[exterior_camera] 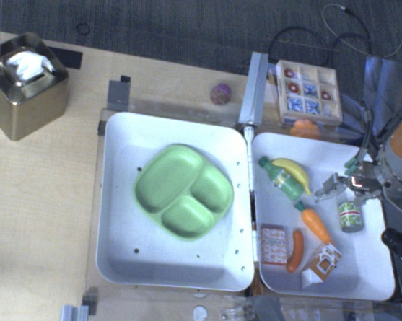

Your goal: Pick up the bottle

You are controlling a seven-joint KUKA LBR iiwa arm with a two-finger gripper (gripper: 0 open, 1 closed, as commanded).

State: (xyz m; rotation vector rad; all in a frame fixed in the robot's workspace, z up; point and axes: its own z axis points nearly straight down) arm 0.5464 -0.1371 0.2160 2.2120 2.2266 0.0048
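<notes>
The bottle is small, green and clear with a green cap, and lies on its side in the upper left of the right bin. It rests against a yellow banana. My gripper hangs over the same bin, a short way right of the bottle and apart from it. Its fingers stand open with nothing between them. The grey arm with its orange band comes in from the right edge.
The right bin also holds a carrot, a small can just below the gripper, a sausage, a small carton and a flat packet. A green divided tray fills the left bin.
</notes>
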